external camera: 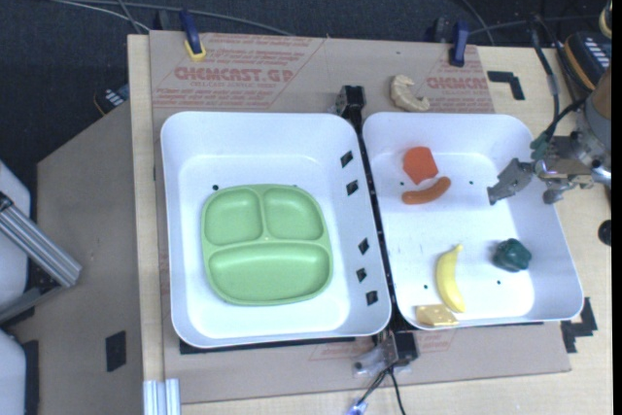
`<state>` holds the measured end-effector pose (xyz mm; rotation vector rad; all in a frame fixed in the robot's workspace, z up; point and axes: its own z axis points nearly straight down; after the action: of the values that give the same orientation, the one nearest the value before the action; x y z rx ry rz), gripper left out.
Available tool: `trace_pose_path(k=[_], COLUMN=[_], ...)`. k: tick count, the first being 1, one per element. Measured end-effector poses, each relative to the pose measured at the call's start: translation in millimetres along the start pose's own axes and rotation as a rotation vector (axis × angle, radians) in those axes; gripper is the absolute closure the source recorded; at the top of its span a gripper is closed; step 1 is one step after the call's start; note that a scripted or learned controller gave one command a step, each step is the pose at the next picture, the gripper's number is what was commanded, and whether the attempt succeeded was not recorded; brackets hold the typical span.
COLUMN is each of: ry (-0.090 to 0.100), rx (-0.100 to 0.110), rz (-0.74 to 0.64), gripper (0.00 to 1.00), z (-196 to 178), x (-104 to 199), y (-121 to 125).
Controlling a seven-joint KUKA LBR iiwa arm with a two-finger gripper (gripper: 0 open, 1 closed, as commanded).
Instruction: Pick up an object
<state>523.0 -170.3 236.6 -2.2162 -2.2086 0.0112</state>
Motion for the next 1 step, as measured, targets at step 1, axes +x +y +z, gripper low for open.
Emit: trace_pose_path(k=[1], ry=[-0.003], rx=[-0.013], rz=[-0.004], gripper=[0.0], z=[-6.7], x=[0.4], y=[2.6])
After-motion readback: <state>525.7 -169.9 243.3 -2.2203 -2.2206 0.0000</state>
